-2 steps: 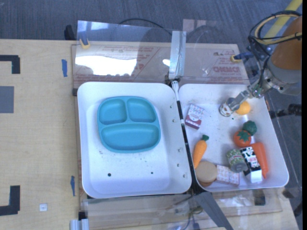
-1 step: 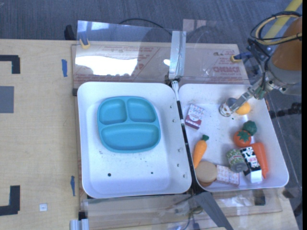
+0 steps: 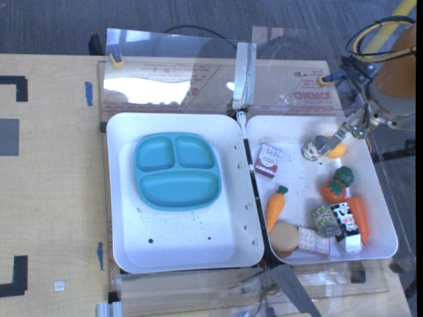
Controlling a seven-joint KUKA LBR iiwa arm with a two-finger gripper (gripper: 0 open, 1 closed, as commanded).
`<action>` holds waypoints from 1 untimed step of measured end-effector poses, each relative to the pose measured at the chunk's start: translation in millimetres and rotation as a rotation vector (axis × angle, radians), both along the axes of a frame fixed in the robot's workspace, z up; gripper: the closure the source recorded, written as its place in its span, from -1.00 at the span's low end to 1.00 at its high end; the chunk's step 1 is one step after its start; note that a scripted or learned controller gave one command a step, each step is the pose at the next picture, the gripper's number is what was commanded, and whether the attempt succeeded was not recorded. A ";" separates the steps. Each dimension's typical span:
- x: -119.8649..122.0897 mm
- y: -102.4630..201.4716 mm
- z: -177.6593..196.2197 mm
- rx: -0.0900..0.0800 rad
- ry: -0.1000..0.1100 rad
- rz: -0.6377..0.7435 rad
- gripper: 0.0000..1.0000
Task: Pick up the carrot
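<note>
the carrot (image 3: 275, 207) lies in the right bin (image 3: 386, 203), against its left wall, leaf end pointing toward the far edge. the gripper (image 3: 316, 148) hovers near the bin's far right corner, beside a yellow piece (image 3: 337, 151); whether its claw is apart or together, i cannot tell. best to travel toward the left wall, line up across the carrot's thick middle, and keep off the round biscuit (image 3: 285, 238) by its tip.

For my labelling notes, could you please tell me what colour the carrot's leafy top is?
Green, above an orange body; the carrot shows best in the camera view, in the right bin.
</note>
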State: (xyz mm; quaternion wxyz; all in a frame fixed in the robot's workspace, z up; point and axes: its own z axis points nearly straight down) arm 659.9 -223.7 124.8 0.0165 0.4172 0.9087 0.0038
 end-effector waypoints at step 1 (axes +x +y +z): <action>0.7 0.6 -0.6 0.004 0.001 -0.031 -1.00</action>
